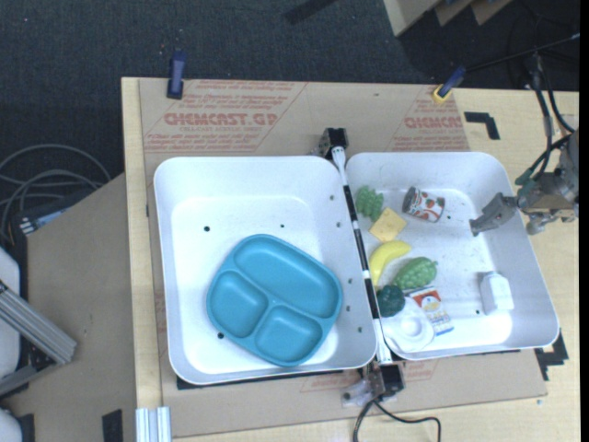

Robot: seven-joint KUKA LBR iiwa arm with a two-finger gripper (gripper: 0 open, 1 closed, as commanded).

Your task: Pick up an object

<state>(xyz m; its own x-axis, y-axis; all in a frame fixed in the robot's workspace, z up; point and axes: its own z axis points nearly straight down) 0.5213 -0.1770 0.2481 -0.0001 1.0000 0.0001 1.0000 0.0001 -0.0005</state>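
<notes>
Small red-and-white can [423,203] lies in the right white bin [529,256], just left of the tool [502,212], not touching. Tool's opening state cannot be told. Nothing lifted; approach, grasp and lift remain.

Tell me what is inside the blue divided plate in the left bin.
Nothing shows in the blue divided plate: its three compartments look bare. The left bin floor beneath the plate is covered, so that part cannot be checked.
</notes>
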